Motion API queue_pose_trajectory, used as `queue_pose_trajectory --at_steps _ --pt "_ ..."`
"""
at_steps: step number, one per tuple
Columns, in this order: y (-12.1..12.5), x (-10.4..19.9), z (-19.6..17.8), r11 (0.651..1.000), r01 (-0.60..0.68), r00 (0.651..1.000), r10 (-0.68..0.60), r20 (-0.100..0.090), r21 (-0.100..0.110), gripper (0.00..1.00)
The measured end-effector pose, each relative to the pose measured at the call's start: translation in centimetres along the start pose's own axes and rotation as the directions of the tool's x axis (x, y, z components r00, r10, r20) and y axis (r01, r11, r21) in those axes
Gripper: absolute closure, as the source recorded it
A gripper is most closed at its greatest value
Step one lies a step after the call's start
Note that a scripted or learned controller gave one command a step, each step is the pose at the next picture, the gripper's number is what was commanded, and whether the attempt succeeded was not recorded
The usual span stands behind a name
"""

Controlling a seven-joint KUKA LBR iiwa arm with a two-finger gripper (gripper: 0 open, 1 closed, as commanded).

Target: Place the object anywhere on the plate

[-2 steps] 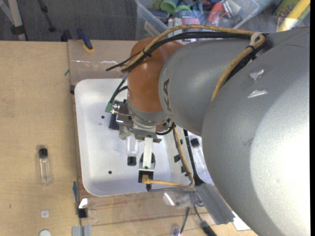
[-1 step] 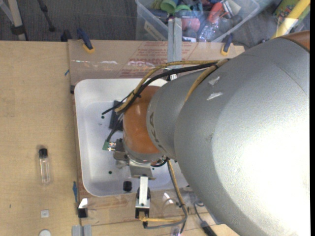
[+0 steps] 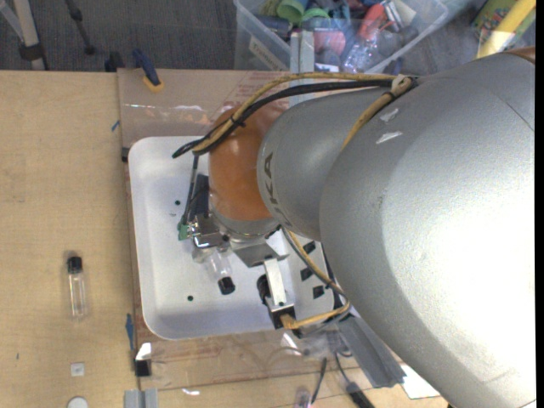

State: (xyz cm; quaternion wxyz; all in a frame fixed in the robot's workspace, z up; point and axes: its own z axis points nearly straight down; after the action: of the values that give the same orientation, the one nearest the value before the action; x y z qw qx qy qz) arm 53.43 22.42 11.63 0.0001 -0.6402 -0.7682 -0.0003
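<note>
Reaching in from the right, the grey KUKA arm (image 3: 408,228) covers most of the view, its orange band (image 3: 234,177) sitting over the white bin (image 3: 157,228) on the desk (image 3: 59,143). Below the band, the gripper (image 3: 217,266) hangs low inside the bin, pointed at the bin floor. Whether it is open or closed cannot be told from here, since the wrist hardware and the arm body hide much of it. A small clear piece with a dark cap (image 3: 223,280) lies on the bin floor right at the gripper's tip; it may be the task's object, but whether the gripper is touching it or just above it is unclear. Yellow and black cables (image 3: 289,87) run along the top of the arm down toward the wrist.

Well apart from the bin, on the bare wood at the left, a small clear vial with a black cap (image 3: 76,286) lies by itself. A blue clamp (image 3: 150,73) sits at the far edge of the desk above the bin. Behind the desk, a clear plastic tub (image 3: 340,15) holds a jumble of colourful toys.
</note>
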Motion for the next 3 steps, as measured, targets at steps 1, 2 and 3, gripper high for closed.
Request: queue_pose_trajectory --at_steps 1,2,3 --pt "-6.1 -3.4 2.4 0.937 0.350 0.937 -0.350 0.002 -0.006 1.00" --pt "8.8 -2.4 -12.1 0.953 0.302 0.953 -0.302 0.001 -0.001 1.00" --pt "6.9 -2.0 -5.1 0.995 0.102 0.995 -0.102 0.000 0.003 1.00"
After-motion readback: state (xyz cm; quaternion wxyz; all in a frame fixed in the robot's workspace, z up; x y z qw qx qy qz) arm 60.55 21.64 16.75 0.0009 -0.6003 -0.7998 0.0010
